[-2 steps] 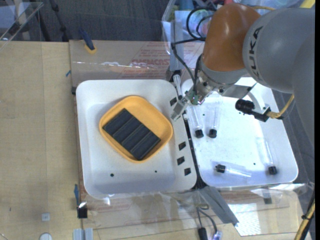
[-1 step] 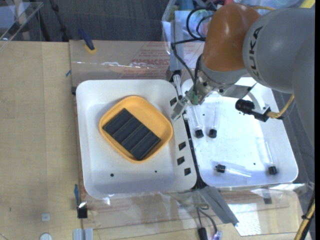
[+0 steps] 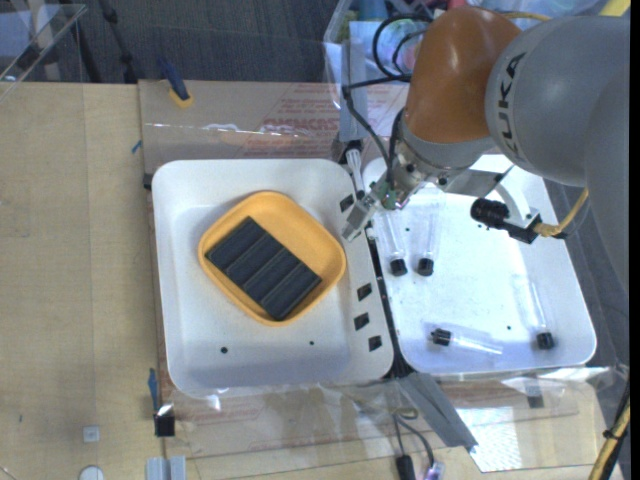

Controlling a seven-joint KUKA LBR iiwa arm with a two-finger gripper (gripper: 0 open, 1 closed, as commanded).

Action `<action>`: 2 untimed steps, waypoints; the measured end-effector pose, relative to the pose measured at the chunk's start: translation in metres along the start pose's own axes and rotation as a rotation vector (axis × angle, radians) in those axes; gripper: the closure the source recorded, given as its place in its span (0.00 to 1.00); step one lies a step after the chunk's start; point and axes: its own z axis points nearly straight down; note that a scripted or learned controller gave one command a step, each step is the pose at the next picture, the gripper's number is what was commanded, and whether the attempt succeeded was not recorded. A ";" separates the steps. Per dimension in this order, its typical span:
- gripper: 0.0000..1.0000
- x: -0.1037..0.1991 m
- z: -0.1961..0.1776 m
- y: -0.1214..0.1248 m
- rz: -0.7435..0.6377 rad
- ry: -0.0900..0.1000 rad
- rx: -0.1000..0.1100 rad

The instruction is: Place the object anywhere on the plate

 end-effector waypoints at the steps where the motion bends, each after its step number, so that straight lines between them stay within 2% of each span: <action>1: 0.00 -0.048 0.000 -0.019 -0.020 -0.002 -0.001; 2: 0.00 -0.063 -0.044 -0.068 -0.031 -0.002 -0.001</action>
